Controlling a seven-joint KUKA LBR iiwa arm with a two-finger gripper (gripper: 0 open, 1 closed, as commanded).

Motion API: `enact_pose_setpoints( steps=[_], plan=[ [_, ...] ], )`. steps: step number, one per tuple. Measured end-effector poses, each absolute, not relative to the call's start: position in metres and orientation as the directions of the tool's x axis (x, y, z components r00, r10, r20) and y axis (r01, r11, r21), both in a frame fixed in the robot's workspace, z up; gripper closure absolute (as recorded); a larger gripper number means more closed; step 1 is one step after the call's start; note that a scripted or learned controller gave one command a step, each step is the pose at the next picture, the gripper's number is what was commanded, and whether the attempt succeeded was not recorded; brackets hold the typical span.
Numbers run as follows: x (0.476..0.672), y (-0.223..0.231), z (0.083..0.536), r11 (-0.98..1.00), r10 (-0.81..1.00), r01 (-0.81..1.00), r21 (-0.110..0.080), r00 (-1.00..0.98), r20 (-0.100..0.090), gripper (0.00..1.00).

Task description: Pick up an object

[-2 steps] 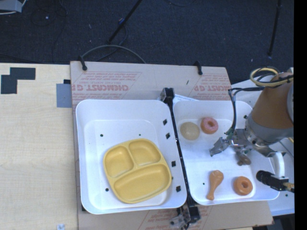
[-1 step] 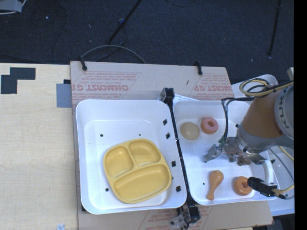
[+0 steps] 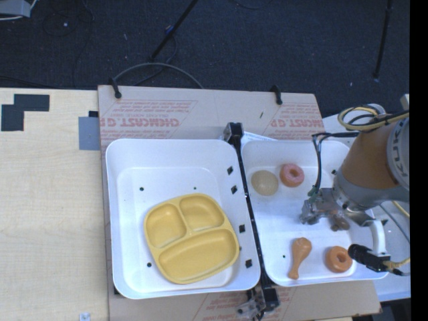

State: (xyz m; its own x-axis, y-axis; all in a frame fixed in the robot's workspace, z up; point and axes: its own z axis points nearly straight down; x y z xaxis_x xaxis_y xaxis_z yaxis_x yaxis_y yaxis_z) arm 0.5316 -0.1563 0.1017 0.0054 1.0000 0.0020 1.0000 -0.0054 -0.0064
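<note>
Whether the jaws are released or clenched, I cannot tell: the gripper is seen from above as a grey metal cluster and nothing is visible in its grasp. It hangs over the right bin, near the middle of this bin, a little toward the right side. The arm comes in from the right, with its orange band just above the wrist.

4 small things lie on the floor of the right bin. A pink donut is near the back wall, and a pale round ball lies just beside it on the left. An orange drumstick lies near the front wall, below and a little left of the gripper, apart from it. An orange donut is to the right of the drumstick, near the front right corner, next to a black part of the robot.

On the floor of the left bin rests a yellow tray with 3 compartments, slightly turned.
</note>
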Motion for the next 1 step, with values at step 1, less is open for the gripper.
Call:
enact_pose_setpoints(
  steps=[1],
  plan=[
    [0.5335,-0.1566,0.1438,0.000,1.000,1.000,0.001,0.000,0.000,1.00]
  ],
)
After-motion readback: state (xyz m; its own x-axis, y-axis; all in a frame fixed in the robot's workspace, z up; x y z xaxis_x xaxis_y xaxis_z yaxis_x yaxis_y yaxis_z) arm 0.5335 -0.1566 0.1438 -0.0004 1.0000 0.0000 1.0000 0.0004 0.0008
